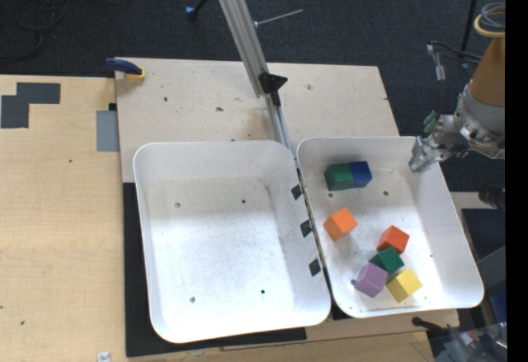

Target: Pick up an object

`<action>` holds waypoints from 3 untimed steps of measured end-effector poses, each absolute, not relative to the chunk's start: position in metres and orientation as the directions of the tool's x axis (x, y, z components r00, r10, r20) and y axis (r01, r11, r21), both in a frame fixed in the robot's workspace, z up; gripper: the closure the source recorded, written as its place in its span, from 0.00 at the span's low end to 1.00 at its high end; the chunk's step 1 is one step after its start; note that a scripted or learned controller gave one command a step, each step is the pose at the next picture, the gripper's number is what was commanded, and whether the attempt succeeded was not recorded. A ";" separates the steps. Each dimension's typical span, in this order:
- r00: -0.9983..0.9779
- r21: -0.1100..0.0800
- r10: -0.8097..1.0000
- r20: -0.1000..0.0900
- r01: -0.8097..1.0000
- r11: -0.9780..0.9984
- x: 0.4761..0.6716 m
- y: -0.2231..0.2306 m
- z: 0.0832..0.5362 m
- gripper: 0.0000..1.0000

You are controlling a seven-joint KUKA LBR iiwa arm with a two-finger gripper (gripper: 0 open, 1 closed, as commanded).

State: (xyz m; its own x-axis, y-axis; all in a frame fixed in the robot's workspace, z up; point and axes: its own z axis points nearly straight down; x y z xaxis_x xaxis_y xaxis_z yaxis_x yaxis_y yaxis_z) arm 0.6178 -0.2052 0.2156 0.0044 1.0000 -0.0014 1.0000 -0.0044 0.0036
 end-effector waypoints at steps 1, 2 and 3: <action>-0.004 0.005 1.000 -0.002 1.000 0.004 0.619 -0.206 0.269 1.00; -0.004 -0.004 1.000 0.002 1.000 0.004 0.602 -0.157 0.263 1.00; -0.003 -0.004 1.000 0.002 1.000 0.003 0.602 -0.108 0.247 1.00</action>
State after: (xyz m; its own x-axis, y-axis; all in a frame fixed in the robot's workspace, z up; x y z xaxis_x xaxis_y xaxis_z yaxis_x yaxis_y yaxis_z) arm 0.6020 -0.1079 0.2469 -0.0031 1.0000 0.0023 1.0000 0.0031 -0.0043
